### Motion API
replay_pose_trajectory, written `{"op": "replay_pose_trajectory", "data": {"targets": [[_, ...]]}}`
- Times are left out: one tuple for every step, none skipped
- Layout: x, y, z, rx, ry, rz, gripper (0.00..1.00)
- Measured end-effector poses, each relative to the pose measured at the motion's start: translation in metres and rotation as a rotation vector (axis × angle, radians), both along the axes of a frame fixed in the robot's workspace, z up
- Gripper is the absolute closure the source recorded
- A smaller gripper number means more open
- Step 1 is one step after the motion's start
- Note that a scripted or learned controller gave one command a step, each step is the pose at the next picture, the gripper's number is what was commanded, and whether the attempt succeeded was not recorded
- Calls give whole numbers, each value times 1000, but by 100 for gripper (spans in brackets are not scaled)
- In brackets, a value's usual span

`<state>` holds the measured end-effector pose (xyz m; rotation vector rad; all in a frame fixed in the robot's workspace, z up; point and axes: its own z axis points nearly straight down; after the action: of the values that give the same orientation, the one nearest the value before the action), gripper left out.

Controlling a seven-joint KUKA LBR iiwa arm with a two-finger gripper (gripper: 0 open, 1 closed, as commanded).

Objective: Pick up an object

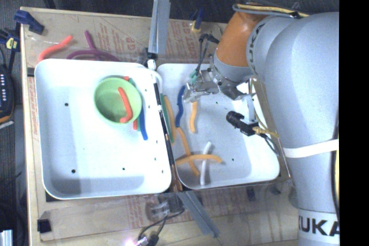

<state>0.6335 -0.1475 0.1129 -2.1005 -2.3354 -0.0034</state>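
Two white bins sat side by side, with the gripper (196,89) over the right bin (262,167).
Whether it was grasping anything could not be told; a blue strip (180,105) and an orange strip (193,115) lay just below the gripper.

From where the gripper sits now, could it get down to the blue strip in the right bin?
Probably yes. The gripper hovers right beside the blue strip, and nothing lies over it; only an orange strip sits close alongside.

My grey arm (300,95) looks smooth, faintly glossy plastic or painted metal. Both white bins (63,170) seem matt plastic. The bench (115,26) under them looks like rough brown cardboard or wood.
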Motion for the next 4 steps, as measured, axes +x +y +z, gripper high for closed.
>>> {"op": "replay_pose_trajectory", "data": {"targets": [[0,0,0,0,0,0,0],[24,-6,-20,-2,0,30,0],[27,-4,-7,-2,-5,35,100],[27,-4,-7,-2,-5,36,0]]}}
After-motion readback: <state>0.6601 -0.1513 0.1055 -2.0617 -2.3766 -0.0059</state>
